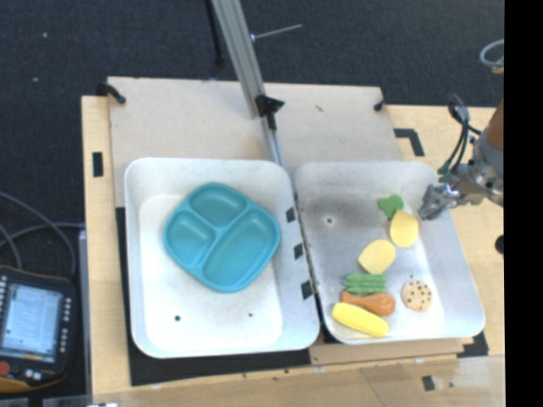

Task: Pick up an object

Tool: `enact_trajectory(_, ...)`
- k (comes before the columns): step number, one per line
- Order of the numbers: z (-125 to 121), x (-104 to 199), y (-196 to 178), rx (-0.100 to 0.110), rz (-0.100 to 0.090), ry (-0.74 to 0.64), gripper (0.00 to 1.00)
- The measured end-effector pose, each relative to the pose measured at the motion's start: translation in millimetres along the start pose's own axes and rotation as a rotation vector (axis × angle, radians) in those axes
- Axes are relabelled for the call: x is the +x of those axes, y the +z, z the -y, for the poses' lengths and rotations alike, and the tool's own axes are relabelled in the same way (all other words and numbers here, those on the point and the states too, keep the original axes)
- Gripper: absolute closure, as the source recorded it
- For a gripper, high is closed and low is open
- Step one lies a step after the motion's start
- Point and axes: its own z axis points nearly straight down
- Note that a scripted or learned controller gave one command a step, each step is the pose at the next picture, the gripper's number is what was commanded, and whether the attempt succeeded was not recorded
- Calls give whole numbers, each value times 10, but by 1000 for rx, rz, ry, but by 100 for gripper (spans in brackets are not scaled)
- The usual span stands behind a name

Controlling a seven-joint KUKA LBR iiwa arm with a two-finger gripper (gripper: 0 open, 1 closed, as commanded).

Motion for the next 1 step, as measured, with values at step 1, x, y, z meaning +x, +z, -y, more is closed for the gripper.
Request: enact_trajectory(1,-15,-15,-388,1,0,0,100)
